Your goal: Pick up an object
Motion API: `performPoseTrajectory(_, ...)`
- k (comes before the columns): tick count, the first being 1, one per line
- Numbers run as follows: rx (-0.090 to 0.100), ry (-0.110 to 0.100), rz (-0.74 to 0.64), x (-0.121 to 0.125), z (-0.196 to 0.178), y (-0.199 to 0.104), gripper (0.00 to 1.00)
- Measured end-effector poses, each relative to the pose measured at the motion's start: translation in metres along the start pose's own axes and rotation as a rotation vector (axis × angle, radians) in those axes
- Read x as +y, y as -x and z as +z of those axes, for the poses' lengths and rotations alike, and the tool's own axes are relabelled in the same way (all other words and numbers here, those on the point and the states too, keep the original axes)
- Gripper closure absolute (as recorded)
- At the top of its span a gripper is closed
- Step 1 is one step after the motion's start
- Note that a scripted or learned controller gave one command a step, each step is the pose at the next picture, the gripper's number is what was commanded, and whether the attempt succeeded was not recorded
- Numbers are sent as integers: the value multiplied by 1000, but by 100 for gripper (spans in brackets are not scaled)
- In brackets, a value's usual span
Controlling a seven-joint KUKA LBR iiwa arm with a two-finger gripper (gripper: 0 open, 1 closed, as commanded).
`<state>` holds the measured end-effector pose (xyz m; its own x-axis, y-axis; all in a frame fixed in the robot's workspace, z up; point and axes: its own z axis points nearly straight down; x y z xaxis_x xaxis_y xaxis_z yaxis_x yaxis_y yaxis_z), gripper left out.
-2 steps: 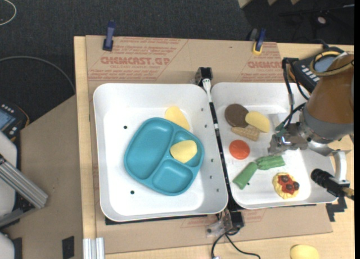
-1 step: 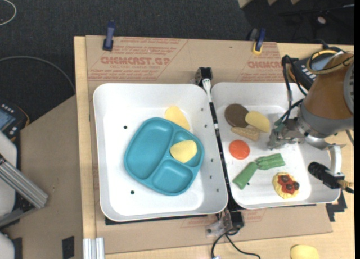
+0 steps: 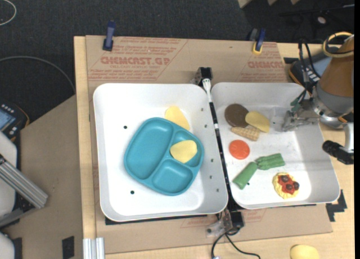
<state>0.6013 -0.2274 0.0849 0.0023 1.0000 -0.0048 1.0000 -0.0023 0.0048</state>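
Note:
The right bin (image 3: 315,157) holds a brown disc (image 3: 235,114), a yellow wedge (image 3: 257,121), a waffle piece (image 3: 244,133), a red disc (image 3: 239,149), a green toy vegetable (image 3: 259,168) and a small pizza-like toy (image 3: 286,185). My gripper (image 3: 291,120) hangs low in this bin's far right part, just right of the yellow wedge and apart from it. I see nothing in its grasp. In the left bin (image 3: 112,128) lies a blue divided plate (image 3: 160,159) with a yellow piece (image 3: 183,150) on it. Another yellow piece (image 3: 176,116) sits behind the plate.
Blue clamps (image 3: 109,36) (image 3: 258,40) grip the cardboard base at the back. Black cables (image 3: 306,67) trail by the arm at the right. A yellow object (image 3: 302,251) lies off the bench at the bottom right. The divider (image 3: 214,134) between the bins runs down the middle.

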Motion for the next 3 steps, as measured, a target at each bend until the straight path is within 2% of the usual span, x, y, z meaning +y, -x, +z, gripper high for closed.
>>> performPoseTrajectory(1, 6, -4, 1, -115, -99, -37, 100)
performPoseTrajectory(2, 1, 0, -1, -79, -93, -1, 100)
performPoseTrajectory(3, 2, 13, -8, -110, -242, -54, 100)
